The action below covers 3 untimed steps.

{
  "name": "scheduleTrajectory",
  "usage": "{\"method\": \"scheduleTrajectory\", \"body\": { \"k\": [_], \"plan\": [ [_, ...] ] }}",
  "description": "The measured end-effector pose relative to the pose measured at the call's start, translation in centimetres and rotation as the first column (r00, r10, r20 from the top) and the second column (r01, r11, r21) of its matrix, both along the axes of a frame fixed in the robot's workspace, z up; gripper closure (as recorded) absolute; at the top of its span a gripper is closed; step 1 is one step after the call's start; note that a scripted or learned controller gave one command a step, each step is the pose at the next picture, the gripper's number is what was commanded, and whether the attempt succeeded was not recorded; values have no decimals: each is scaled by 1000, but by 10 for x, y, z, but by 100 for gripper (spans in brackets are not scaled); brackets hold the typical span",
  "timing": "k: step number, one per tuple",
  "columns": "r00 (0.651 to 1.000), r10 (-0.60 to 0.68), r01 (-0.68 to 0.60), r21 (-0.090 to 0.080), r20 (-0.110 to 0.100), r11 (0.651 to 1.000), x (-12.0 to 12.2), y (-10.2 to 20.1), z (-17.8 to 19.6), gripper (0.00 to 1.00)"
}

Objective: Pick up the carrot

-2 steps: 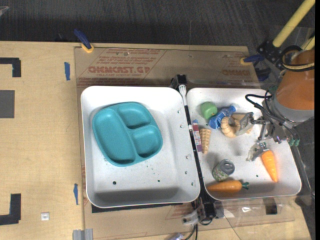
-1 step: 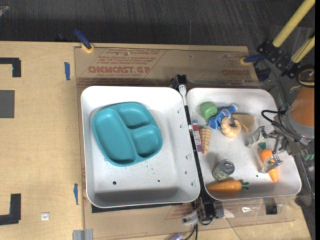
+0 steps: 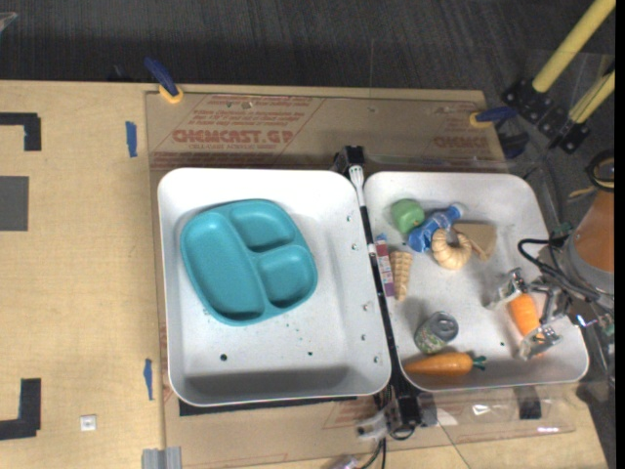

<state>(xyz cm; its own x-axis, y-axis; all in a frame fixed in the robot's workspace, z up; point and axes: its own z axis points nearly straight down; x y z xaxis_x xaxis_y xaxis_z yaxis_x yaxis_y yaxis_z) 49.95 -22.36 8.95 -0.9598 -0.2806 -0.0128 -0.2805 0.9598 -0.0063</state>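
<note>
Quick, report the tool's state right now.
Tool: closed on a small orange object, at the right bin's right side. The carrot lies apart, near the bin's front edge.

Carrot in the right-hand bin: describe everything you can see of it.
The carrot is a smooth orange piece, plastic-looking, with a small dark green stub at its right end and a taper toward its left. It lies flat on its side, lengthwise along the near wall of the right bin. A small grey tin sits just behind it; whether they touch is unclear. The tool is apart from it, further right and back.
</note>
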Motion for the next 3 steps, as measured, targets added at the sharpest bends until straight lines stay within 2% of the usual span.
{"method": "scheduleTrajectory", "body": {
  "k": [1, 2, 3],
  "plan": [
    [1000, 4, -4, -3, 14, 1000, 5, 1, 14, 100],
    [1000, 4, -4, -2, 12, 1000, 5, 2, 13, 0],
    [955, 298, -298, -4, 1, 955, -7, 0, 0, 0]
  ]
}}
